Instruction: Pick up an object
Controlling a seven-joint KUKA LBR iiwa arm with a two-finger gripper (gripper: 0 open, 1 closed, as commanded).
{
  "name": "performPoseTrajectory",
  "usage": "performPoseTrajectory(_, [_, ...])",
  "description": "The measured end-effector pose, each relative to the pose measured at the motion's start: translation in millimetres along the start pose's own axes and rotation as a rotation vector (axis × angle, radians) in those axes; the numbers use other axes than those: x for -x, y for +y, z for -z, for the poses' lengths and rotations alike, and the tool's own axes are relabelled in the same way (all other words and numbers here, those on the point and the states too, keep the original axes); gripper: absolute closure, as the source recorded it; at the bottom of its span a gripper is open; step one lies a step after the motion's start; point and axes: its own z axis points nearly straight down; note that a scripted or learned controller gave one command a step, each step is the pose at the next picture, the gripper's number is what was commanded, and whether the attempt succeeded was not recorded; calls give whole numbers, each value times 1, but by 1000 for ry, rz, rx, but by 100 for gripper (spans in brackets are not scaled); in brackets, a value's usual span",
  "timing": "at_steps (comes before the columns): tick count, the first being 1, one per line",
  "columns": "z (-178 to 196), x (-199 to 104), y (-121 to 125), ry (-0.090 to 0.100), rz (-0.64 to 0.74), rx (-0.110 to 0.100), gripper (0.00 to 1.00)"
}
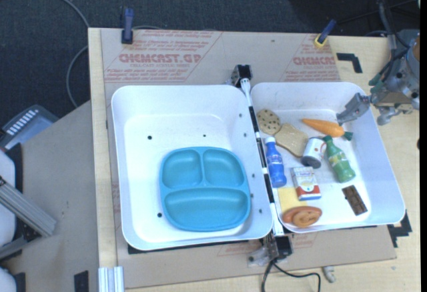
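Two white bins sit side by side on the surface [200, 51]. We see a blue divided plate [204, 189] in the left bin [133, 117]. The right bin [383, 171] holds a carrot [323, 127], a green bottle [339, 162], a blue bottle [274, 161], a small can [312, 151], a cookie [268, 121], a cracker [291, 139], a small red-and-white box [307, 186], a dark bar [355, 200] and a round pastry [302, 217] at its near edge. Our gripper [352, 111] hangs over the far right corner of that bin, just beside the carrot's tip, with nothing visibly between its fingers; we cannot tell how far they are apart.
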Motion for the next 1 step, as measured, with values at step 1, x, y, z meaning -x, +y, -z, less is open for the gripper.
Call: performPoseTrajectory(1, [-153, -1, 11, 1, -1, -2, 0])
